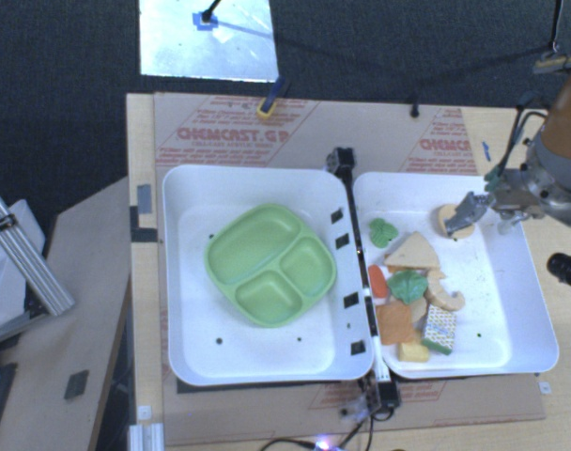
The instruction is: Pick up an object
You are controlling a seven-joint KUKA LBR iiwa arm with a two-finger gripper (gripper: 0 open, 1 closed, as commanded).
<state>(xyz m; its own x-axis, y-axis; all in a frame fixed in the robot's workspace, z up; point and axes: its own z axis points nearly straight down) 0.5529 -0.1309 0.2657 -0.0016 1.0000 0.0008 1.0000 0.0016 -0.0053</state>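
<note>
Bun (448,221), a tan round piece, lies in the right bin (530,280) near its far wall, touching or just under the pincer (470,210); whether the pincer is open, closed or gripping cannot be told from this angle; the arm (558,158) enters from the right of the bun; a green piece (383,232), a wedge (413,251) and further toy foods lie left and nearer than the bun; the left bin (187,280) holds a green tray (270,265), well apart from the bun.
</note>
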